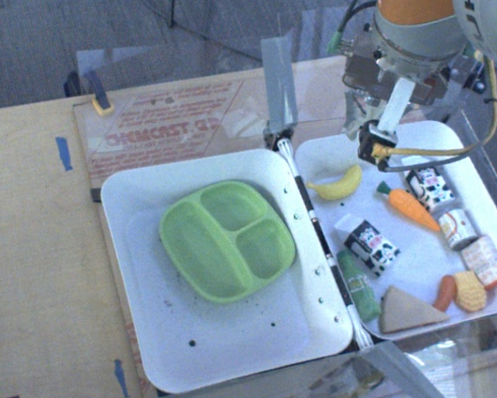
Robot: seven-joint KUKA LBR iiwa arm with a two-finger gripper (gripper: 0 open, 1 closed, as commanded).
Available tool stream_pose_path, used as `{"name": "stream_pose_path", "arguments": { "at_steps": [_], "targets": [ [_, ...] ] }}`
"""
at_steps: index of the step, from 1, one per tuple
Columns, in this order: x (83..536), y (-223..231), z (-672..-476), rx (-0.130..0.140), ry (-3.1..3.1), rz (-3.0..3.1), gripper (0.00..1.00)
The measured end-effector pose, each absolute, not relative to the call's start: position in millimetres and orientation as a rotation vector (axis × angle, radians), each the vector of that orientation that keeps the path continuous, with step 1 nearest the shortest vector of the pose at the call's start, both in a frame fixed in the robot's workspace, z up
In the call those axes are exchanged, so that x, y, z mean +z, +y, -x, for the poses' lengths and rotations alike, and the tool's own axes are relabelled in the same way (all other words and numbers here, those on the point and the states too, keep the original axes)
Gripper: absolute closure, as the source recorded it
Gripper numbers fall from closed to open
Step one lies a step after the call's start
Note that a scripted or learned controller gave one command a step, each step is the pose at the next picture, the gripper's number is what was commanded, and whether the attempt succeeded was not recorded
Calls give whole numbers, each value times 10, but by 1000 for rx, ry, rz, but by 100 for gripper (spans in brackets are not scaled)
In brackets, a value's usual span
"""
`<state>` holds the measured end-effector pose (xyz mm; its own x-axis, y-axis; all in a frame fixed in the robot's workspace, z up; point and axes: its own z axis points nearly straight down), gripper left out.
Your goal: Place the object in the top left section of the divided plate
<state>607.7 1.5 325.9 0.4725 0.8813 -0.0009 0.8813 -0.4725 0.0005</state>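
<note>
Gripper: over right bin, near banana, likely for picking; grip cannot tell.
Plate: left bin, awaiting drop.

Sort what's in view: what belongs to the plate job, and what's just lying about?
Job: green divided plate in the left bin; gripper above the right bin; banana, nearest it, probably the object.
Lying about: carrot, cow-patterned carton, another beside the carrot, small can, green tube, tan wedge.
</note>
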Motion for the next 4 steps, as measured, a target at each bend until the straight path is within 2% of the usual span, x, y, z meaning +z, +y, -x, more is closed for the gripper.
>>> {"name": "stream_pose_path", "arguments": {
  "at_steps": [1, 2, 3, 4],
  "targets": [
    [2636, 116, -5512, -4, 1878, -2522, 100],
    [2307, 293, -5644, -4, 1668, -2666, 100],
    [2322, 586, -5367, -4, 1828, -2559, 100],
    [2290, 480, -5978, 0, 1855, -2535, 100]
  ]
}}
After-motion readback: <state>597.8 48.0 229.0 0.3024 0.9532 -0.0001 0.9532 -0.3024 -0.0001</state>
